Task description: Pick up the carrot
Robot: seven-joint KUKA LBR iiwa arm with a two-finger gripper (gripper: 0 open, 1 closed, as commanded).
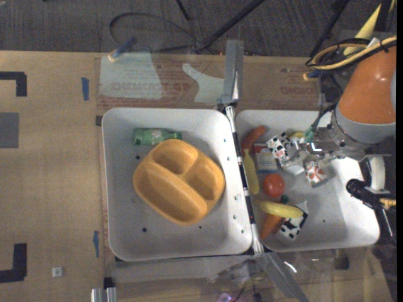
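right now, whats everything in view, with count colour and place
bins: 2, white, side by side on the bench
plate: 1, yellow-orange, three sections, middle of left bin
packet: 1, green, left bin, just behind the plate
sausage: 1, red-orange, right bin, far left corner
corn: 1, pale yellow, right bin, along the left wall
tomato: 1, red, right bin, beside the corn
banana: 1, yellow, right bin, near side
carrot: 1, orange, right bin, near left corner, partly under the banana
cow-print pieces: 2, black and white, right bin, one far, one near
arm: 1, grey and orange, over the right bin
gripper: 1, over the right bin
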